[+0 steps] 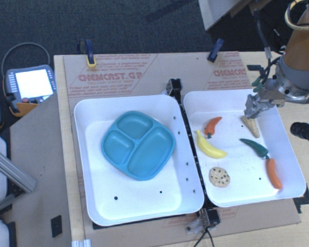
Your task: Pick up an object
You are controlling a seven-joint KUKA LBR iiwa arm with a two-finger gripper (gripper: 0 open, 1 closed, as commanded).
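Hovering over the right bin (284,139), the claw (253,111) sits just above a cone (251,126); its finger state cannot be determined. Left lies a red pepper (212,125), then a banana (210,147); below, a green pepper (255,146).

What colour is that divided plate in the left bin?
Light blue; the divided plate shows clearly in the camera view, lying in the white left bin.

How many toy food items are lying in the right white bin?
6. Small red-orange pepper top left; yellow plastic banana just below it; round chocolate-chip cookie lower left; beige cone-shaped piece under the hand; dark green pepper centre right; orange carrot lower right.
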